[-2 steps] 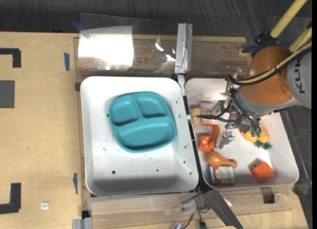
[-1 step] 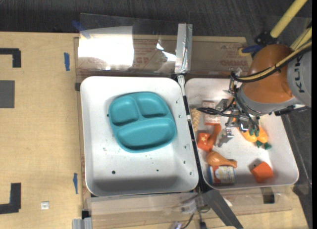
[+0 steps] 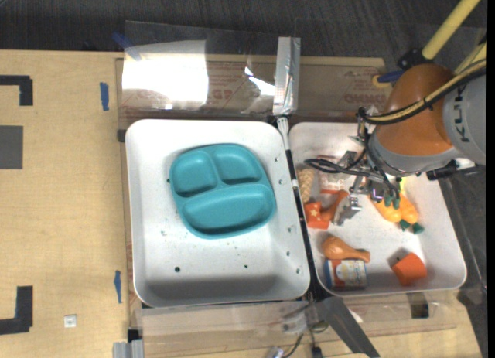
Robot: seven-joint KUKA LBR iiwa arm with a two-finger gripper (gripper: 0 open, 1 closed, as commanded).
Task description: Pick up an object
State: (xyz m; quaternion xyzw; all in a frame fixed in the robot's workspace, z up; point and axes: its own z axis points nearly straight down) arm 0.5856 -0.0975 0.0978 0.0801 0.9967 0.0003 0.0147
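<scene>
Objects for the pick all lie in the right bin. Nearest, against its near edge, lies a small can with a pale label, and toward the near right corner sits an orange block. Just beyond the can lies an orange toy drumstick. Farther in, close to the bin's left edge, is a small orange piece, with a tan, knobbly item like a corn cob beyond it along the same edge. Toward the right side lies a yellow and orange toy with green tips. The gripper hangs low over the middle of this bin, between the small orange piece and the yellow toy, with cables looped about it. Whether it is spread or closed, and whether it has hold of anything, I cannot tell: the wrist and cables cover it. The left bin bears a teal divided plate at its middle, well apart from the arm. By my reading the step in hand is the descent or grasp among the middle clutter. The next move calls for closing on a single item and lifting straight up, clear of its neighbours; the crowding near the left edge could spoil the grip.
</scene>
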